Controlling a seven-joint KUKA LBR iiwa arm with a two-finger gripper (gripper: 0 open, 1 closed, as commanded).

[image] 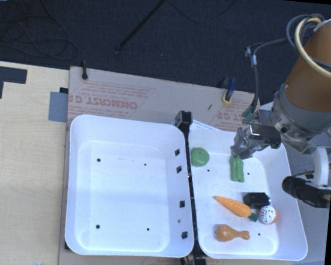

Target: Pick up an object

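The right bin (287,230) holds several toys: a round green piece (199,156), a long green vegetable (237,169), an orange carrot (233,206), a small black block (256,198), a white spotted ball (267,215) and a tan drumstick (230,233). My gripper (240,150) hangs over the far part of this bin, its tips just above the upper end of the long green vegetable. I see nothing lifted from the bin floor.
The left bin (95,133) sits beside the right one, split from it by a black divider with clips (185,184). Cardboard (128,98) lies under both bins. A black arm part (303,192) juts in at the right bin's right rim.
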